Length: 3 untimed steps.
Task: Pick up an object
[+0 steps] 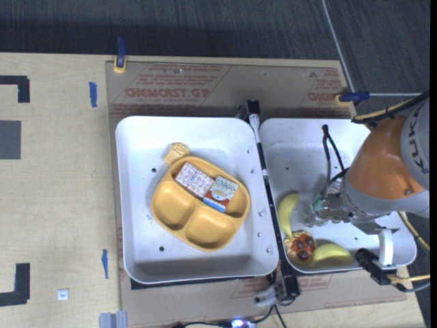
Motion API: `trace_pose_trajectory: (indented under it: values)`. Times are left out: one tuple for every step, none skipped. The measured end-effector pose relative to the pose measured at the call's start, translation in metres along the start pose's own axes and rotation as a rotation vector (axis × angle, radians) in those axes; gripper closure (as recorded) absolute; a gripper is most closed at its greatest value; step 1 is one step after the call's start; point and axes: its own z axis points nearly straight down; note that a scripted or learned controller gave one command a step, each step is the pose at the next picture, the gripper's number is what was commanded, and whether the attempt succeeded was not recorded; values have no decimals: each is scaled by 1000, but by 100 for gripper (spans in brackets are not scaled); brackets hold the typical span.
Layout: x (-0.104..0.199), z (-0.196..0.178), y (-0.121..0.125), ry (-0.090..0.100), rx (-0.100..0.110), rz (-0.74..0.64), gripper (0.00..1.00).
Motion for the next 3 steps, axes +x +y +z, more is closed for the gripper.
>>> trace_pose_trajectory:
  values:
    - [-45,2,-4,5,13,-2,100]
    - [-44,2,-4,5,12,-2,0]
    - [-5,11,-2,5,9,-3,0]
